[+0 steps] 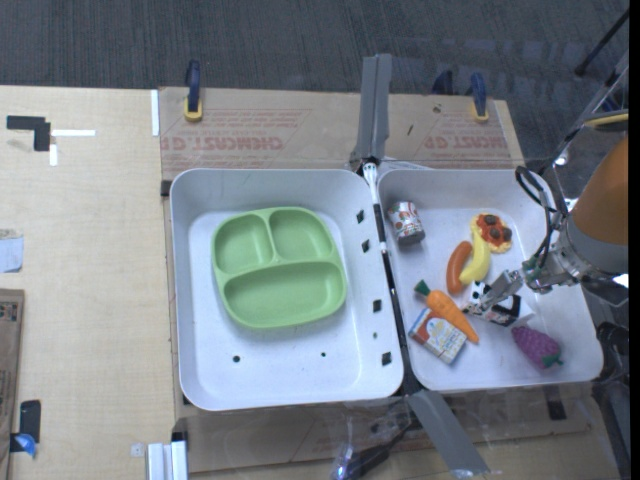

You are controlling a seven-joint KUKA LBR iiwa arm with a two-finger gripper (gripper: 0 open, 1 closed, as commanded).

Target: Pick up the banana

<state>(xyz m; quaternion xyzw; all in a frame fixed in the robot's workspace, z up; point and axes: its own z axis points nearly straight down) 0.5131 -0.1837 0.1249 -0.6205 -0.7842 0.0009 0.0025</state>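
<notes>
We see a grey arm (600,253) with a broad orange band (606,200) above the wrist. Thin black cables (538,193) loop beside it, and the gripper (497,295) is slim metal with dark parts.

The scene reads as a robotics lab set up for grasping trials. A pale wooden worktop (80,268) carries two shallow white bins (195,298), left of and beneath the end effector (503,293), resting on a cardboard sheet (300,128) held by blue clamps (193,88) on the far side. Black and white tape marks (45,133) sit well to the end effector's left. Toy food lies scattered just beside it, and grey carpet (250,18) covers the floor beyond.
</notes>
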